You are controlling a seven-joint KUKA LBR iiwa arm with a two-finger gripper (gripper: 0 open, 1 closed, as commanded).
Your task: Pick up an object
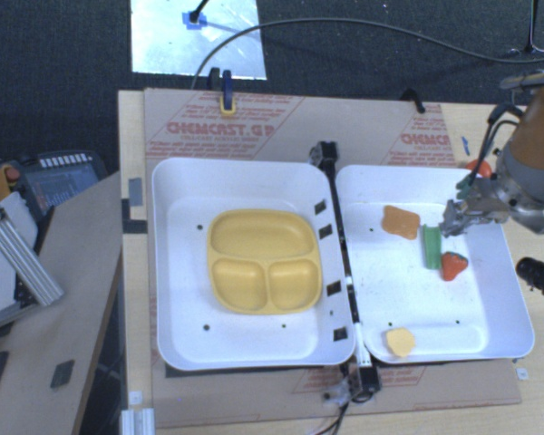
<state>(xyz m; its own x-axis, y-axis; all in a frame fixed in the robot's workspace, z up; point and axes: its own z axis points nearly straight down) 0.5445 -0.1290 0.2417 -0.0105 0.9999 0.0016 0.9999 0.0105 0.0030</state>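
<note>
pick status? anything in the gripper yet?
Done: the arm is in over the right white bin, gripper low by the green stick-shaped toy.
In hand: nothing visibly between the fingers.
Left: the grasp and lift. The green stick, red strawberry-like toy, orange bread-shaped piece and pale yellow round piece all lie on the bin floor. The yellow divided plastic tray sits in the left white bin.

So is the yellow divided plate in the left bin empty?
Empty: the yellow plate shows three bare compartments, nothing lying in them.
</note>
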